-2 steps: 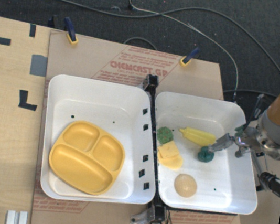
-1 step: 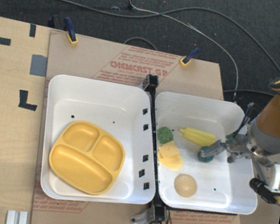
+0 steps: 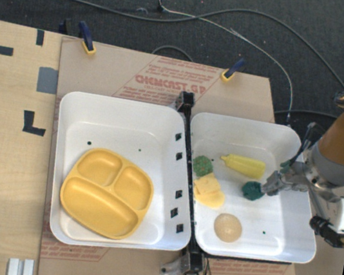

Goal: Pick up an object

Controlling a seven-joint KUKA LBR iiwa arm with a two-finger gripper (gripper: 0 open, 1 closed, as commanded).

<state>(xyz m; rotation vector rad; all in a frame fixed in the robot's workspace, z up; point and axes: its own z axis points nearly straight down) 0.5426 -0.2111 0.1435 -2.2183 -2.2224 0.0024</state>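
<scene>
Camera view: pincer [image 3: 273, 185] low in right bin [image 3: 289, 139], beside teal lump [image 3: 252, 191] near its right wall; finger opening cannot be told.

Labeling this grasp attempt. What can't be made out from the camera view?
- Gripper: in the camera view its tip sits right beside the dark green object; too small and blurred to tell finger state or contact.
- Dark green object: shape and identity too small to tell.
- Arm: cut off by the view's right side.
- Green piece: near the bin divider, too small to identify.
</scene>
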